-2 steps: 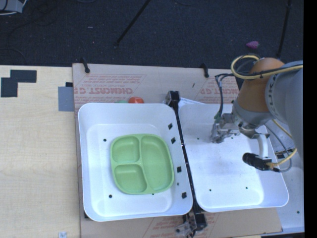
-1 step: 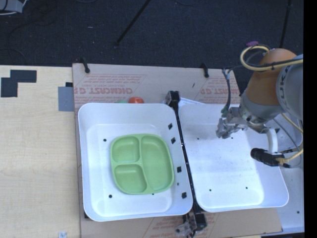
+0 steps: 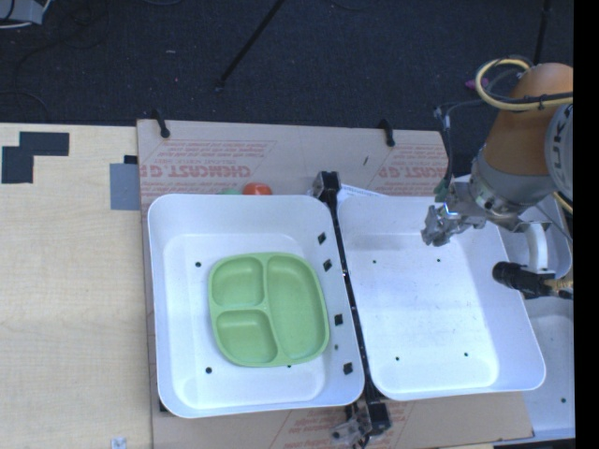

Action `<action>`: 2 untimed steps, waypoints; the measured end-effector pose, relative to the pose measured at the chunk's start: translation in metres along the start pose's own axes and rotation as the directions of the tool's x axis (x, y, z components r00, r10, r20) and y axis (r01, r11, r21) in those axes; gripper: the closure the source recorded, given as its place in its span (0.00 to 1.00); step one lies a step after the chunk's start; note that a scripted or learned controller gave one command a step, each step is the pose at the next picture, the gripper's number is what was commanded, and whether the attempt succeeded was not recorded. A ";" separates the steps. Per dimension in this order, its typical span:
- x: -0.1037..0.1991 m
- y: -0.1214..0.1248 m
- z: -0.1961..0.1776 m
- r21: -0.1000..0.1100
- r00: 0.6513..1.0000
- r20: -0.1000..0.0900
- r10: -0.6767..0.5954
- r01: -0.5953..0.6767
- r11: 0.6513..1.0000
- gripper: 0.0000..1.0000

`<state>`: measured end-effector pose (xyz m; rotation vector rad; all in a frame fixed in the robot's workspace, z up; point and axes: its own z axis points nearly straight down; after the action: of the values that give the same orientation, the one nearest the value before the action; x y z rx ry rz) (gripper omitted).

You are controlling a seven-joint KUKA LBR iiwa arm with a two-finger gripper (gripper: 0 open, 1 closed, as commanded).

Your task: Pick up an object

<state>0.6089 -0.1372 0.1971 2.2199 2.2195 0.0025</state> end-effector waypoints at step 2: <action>0.111 0.006 -0.009 0.006 1.000 -0.004 -0.005 0.005 1.000 1.00</action>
<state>0.6148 -0.0262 0.2057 2.2199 2.2298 -0.0004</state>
